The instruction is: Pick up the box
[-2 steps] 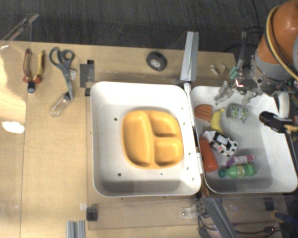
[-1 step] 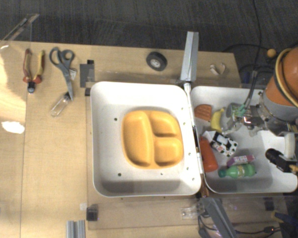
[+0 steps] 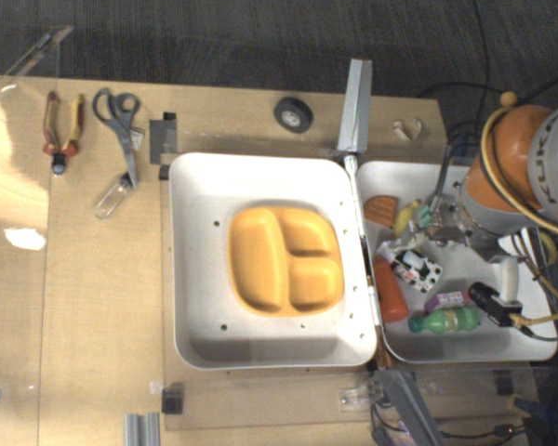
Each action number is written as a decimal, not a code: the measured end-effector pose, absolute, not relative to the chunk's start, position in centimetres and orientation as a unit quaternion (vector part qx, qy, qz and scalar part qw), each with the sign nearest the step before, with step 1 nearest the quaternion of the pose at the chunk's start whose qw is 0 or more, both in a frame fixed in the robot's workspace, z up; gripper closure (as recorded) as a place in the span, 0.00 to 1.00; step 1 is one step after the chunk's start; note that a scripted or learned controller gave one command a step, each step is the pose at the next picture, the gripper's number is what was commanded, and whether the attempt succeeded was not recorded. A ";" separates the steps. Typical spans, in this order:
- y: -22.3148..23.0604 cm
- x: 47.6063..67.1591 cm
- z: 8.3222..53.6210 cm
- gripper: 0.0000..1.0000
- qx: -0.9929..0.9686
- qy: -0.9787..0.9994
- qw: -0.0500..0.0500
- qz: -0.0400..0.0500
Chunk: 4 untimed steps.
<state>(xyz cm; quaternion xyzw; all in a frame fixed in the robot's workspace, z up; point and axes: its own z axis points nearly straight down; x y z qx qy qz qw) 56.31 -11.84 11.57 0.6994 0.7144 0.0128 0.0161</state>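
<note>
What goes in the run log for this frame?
arm: over right bin | box: in right bin, not held | left bin: yellow tray

Shallow white plastic bin (image 3: pixel 197 249): plain white. Moulded compartment tray (image 3: pixel 285 256): yellow-orange. Small box (image 3: pixel 417 268): black-and-white pattern. Plastic bottle (image 3: pixel 444 321): green. Tall carton (image 3: pixel 389 290): red-orange. Arm wrist band (image 3: pixel 502 156): orange. Bench top (image 3: pixel 74 295): pale wood. Scissors (image 3: pixel 121 128): grey.
</note>
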 end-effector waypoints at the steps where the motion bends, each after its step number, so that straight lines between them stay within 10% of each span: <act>1: -16.8 48.9 23.5 0.00 0.668 0.744 0.004 0.002; 2: -13.5 49.2 8.9 0.00 0.678 0.735 0.006 0.005; 3: -12.6 56.7 8.9 0.00 0.750 0.662 0.006 0.004; 4: -15.3 52.4 14.3 0.00 0.678 0.735 0.003 0.002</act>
